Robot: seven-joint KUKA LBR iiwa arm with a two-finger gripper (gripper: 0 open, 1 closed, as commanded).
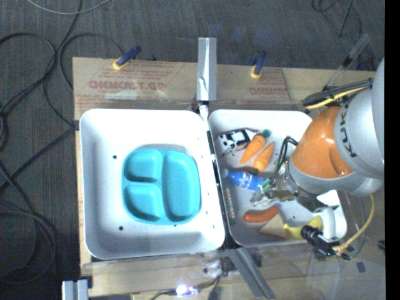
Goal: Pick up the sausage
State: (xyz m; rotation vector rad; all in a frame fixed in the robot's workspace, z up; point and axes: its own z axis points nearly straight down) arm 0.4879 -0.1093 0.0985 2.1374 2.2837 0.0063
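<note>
We see the sausage (pixel 260 215) lying low in the right bin (pixel 220 167), w/ the gripper (pixel 267 191) just above it, nr a blue bottle (pixel 244 180) & two carrots (pixel 257 150). Can't tell how the jaws stand. Left bin (pixel 100 186) holds a blue divided tray (pixel 162 185).

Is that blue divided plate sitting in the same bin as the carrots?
No, the blue plate lies in the left bin, while the carrots lie in the right bin.
</note>
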